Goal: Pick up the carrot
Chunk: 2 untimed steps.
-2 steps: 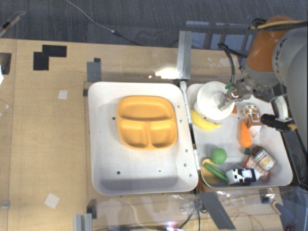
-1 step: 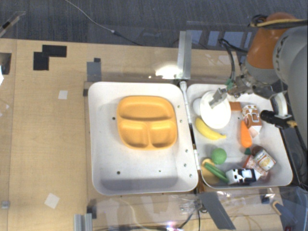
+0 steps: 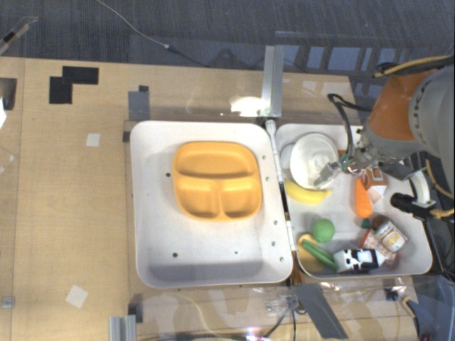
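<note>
Bottom of frame first: clamp hardware point(image 3: 313, 311) at the bench's near edge, under the seam btw the two bins.

Left bin point(image 3: 153, 261), centre-left of frame, holds an orange divided tray point(image 3: 217, 180), three compartments, sitting flat.

Right bin point(image 3: 423, 261), right of frame, is crowded: white bowl point(image 3: 309, 158) at its upper left, banana point(image 3: 306, 194) just below the bowl, green ball point(image 3: 323, 230) lower centre, green-and-yellow veg point(image 3: 316, 253) under it, black-and-white toy point(image 3: 357, 260) along the bottom wall, small printed packet point(image 3: 389, 236) lower right.

Carrot point(image 3: 363, 199) lies in the bin's right-centre, long axis approx vertical in frame, green stub at the lower end, next to the packet.

Gripper point(image 3: 340, 168) hangs off the arm point(image 3: 409, 112) entering from upper right; tip sits over the bowl's right rim. Can't tell if the fingers are apart or together; too small and cluttered. Nothing seen held.

Key relation: carrot is just right of and below the gripper tip in frame, near but not under it. Judgement: needs a short shift right/down-frame, w/ fingers closing across the carrot's narrow width.
</note>
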Motion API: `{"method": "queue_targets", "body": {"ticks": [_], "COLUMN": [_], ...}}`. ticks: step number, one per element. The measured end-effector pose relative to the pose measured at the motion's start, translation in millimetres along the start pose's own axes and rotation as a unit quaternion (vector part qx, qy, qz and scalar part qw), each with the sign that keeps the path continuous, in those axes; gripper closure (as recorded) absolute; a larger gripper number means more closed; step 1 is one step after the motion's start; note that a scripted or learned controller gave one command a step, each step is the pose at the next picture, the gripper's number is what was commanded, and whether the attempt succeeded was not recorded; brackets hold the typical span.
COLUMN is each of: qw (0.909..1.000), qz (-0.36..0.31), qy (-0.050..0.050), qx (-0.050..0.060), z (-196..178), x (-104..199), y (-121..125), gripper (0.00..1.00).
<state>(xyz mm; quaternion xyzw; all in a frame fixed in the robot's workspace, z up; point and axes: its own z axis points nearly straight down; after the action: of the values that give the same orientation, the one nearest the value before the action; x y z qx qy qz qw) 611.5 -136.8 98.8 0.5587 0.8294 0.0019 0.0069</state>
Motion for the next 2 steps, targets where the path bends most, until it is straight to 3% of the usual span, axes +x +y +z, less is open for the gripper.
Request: {"method": "queue_targets", "body": {"ticks": [1,2], "qw": [0.9993,0.9923], "qz": [0.036,0.123], "qy": [-0.001,-0.002], "qx": [-0.007,-0.007], "z": [2,2], "x": [-10,15], "y": [-49,-55], "gripper": [0.00,0.00]}}
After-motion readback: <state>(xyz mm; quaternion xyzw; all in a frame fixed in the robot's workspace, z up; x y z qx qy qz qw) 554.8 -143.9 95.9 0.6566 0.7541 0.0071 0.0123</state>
